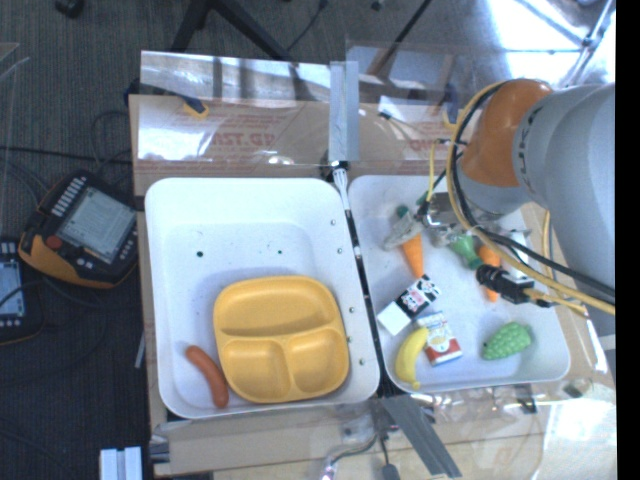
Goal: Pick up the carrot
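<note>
i see the carrot (412, 254) lying in the right bin (560, 363), near its left wall, tip pointing down. the hand (436, 218) sits just above it, by the carrot's top. i cannot tell how the hand is set. a banana (407, 356) lies lower down.

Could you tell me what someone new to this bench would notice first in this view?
Probably the big yellow divided plate in the left bin, with a sausage beside it. Then the grey arm with its orange band over the right bin, where a carrot, banana and other small items lie.
</note>
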Controlling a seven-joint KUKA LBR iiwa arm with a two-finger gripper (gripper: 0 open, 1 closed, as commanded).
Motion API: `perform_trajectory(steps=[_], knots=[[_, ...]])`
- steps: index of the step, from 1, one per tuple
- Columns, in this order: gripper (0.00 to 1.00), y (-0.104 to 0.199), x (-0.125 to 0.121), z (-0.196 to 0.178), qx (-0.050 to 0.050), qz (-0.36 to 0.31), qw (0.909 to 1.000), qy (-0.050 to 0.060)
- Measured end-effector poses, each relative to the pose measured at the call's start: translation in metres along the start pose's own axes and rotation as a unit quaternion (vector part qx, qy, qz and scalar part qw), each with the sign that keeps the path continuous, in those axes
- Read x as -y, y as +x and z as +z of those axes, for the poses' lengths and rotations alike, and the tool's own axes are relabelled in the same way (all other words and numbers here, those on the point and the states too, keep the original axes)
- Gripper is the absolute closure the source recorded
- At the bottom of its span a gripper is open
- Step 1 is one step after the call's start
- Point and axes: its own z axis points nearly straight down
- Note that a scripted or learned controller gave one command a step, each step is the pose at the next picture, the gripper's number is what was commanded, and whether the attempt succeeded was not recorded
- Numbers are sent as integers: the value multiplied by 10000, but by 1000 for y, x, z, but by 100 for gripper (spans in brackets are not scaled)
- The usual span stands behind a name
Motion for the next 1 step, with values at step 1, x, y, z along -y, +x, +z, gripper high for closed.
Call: perform_trajectory(steps=[1], knots=[[100, -1, -1, -11, 19, -4, 10000, -19]])
